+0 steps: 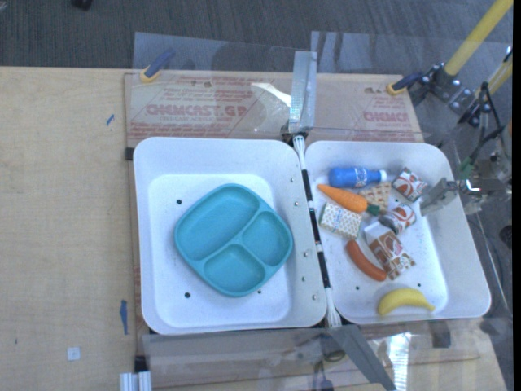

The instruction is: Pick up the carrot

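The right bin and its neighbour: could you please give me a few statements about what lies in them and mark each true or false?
1. The carrot lies in the right bin. True.
2. The blue bottle lies in the left bin. False: it lies in the right bin, just behind the carrot.
3. The teal divided plate lies in the left bin. True.
4. The banana lies on the plate. False: it lies near the right bin's front edge.
5. The gripper holds the carrot. False: they are apart.
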{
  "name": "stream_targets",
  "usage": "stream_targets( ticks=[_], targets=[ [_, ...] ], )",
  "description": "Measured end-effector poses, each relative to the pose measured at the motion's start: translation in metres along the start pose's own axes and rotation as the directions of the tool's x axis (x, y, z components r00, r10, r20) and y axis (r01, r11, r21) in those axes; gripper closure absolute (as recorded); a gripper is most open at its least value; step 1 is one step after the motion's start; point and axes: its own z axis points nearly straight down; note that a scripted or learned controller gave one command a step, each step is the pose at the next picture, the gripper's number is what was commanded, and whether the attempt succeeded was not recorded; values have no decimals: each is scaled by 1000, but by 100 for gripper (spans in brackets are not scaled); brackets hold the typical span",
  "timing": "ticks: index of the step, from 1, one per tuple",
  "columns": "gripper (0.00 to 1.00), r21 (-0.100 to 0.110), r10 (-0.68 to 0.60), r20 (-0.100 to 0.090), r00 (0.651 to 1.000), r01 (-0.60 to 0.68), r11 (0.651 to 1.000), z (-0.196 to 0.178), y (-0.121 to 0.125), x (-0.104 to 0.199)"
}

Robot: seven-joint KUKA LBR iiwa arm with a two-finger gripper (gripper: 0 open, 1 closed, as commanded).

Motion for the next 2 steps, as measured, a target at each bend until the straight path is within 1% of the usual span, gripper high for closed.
stream_targets(
  ticks=[1, 2],
  targets=[
    [0, 0, -350, 0, 937, 350, 937, 62, 40, 68],
    [0, -17, -331, 8, 944, 331, 943, 129, 77, 73]
  ],
)
